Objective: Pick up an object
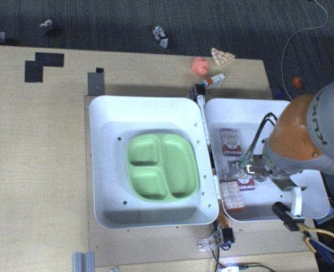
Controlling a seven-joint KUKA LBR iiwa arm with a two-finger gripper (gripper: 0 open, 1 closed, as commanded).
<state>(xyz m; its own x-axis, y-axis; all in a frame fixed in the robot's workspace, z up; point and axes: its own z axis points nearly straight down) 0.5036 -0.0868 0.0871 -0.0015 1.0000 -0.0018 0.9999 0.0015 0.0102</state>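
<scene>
Camera view: jaws (242,171) state cannot be told, over the right bin (303,109) near its left wall. Red-and-white printed packet (230,141) lies flat there; lettering illegible. Left bin (107,152) holds a green three-compartment tray (162,166).

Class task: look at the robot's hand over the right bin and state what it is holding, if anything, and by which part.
It cannot be told: the hand is low among flat packets in the right bin.
</scene>
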